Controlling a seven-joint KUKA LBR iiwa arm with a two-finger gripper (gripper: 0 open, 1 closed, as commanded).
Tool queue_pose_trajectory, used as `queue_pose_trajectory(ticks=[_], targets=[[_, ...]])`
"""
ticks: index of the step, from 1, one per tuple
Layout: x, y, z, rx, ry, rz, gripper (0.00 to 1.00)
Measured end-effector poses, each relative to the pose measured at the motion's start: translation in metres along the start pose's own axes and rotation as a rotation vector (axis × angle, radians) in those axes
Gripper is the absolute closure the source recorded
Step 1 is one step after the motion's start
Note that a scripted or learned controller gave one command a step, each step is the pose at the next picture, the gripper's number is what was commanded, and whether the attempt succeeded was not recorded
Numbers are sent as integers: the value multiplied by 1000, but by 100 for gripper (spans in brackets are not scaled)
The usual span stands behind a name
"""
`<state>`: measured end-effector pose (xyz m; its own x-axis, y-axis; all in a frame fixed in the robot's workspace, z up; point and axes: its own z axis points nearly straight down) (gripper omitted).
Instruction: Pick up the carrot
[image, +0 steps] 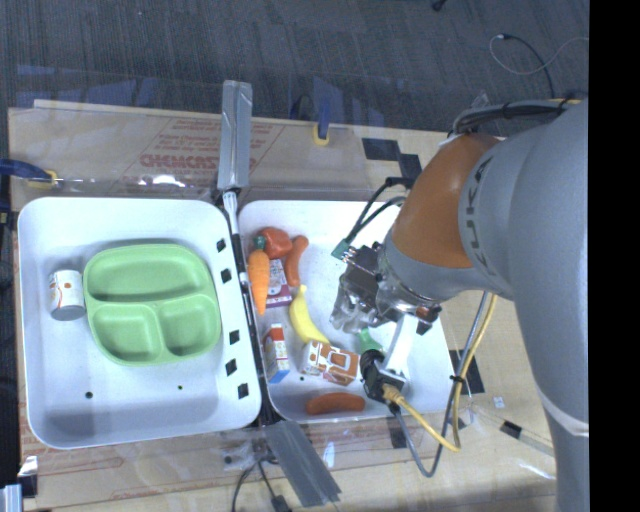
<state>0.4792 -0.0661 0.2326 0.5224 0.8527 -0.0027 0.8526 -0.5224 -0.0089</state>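
The gripper (352, 312) hangs over the middle of the right bin (425, 385), below the arm's (520, 200) orange band and grey wrist. Its metal end is seen from above, and whether it is open or closed cannot be told from this angle; nothing shows between its tips. Black and yellow cables (430, 425) trail from the wrist toward the bench edge.

Just left of the gripper lies a banana (303, 316), curved, running down the bin. Below the banana, a small orange-and-white carton (333, 363) lies on the bin floor, and near the bin's front wall rests a reddish sausage-shaped piece (335, 403).

The carrot (259, 278) lies at the left side of the right bin, close to the wall it shares with the other bin, lengthwise, with its green top toward the far end. It is apart from the gripper, with the banana between them. Beside the carrot's top sits a red toy food piece (278, 242), and a small packet (276, 352) lies further down along the same wall.

The left bin (50, 400) holds a green divided plate (153, 303) with three compartments, and a small white cup (66, 294) lies on its side just left of the plate.
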Motion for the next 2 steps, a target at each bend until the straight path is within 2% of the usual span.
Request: queue_pose_trajectory(ticks=[1,2], targets=[[4,2,-31,-3,2,450,100],[63,-42,-55,-6,4,441,100]])
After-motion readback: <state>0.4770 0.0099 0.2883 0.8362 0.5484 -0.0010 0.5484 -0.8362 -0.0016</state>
